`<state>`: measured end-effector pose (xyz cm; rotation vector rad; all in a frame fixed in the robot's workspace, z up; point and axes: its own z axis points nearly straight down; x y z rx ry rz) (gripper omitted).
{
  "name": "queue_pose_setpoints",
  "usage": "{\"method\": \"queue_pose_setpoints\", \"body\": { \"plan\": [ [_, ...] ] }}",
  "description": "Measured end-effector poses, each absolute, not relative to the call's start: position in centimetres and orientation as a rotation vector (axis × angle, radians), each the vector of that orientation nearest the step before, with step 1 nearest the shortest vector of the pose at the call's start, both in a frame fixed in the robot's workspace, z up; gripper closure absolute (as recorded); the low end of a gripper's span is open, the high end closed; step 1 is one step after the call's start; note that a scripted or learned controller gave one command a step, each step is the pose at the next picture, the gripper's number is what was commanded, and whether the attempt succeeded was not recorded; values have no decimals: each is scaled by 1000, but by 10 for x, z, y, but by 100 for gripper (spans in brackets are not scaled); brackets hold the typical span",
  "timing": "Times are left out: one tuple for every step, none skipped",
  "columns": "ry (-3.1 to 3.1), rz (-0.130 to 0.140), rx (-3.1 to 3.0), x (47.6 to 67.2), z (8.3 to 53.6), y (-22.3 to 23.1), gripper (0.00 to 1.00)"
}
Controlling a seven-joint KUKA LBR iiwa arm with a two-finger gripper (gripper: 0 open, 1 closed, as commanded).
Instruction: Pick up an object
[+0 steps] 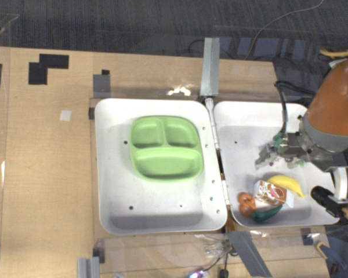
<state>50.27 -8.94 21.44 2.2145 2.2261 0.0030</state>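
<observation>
In the right bin (243, 126), near its front edge, lies a small pile: a yellow banana (288, 185), a red and white packet (269, 193), an orange tomato-like toy (246, 201) and a dark green piece (267, 213). My gripper (274, 155) hangs just above and behind this pile, its fingers pointing left and spread apart with nothing between them. The grey arm with its orange band (336, 97) covers the bin's right side.
The left bin (113, 172) holds a green divided plate (165, 147) in its middle. A grey metal divider (209, 74) runs between the bins at the back. Black cables (281, 97) hang near the arm over the right bin's far edge.
</observation>
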Motion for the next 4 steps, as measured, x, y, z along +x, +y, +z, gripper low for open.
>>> {"method": "queue_pose_setpoints", "body": {
  "plan": [
    [2238, 2, 2203, 487, 116, -133, 0],
    [2223, 19, 2190, 494, 93, -181, 0],
    [2314, 16, 2101, 581, 91, -176, 0],
    [2412, 10, 1995, 618, 90, -182, 0]
  ]
}}
